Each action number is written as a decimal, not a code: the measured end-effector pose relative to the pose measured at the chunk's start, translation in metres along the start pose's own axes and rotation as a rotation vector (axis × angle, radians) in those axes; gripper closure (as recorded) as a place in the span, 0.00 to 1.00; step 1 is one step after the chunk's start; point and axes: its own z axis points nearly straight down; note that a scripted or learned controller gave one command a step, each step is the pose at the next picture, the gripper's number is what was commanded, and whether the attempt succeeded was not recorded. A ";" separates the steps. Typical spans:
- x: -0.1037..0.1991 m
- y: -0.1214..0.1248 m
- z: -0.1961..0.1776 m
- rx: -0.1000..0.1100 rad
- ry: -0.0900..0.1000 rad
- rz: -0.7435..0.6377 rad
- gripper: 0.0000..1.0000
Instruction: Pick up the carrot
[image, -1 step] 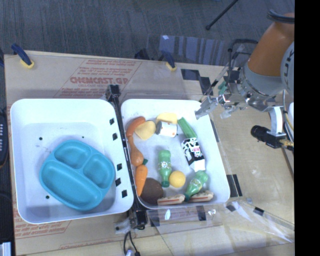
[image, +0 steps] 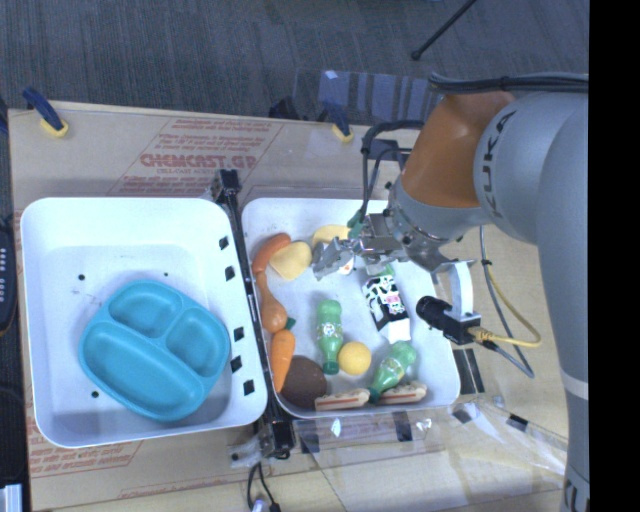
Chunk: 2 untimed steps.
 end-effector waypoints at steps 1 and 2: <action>0.061 -0.029 0.029 -0.002 -0.001 0.048 0.00; 0.092 -0.076 0.029 -0.003 -0.003 0.037 0.00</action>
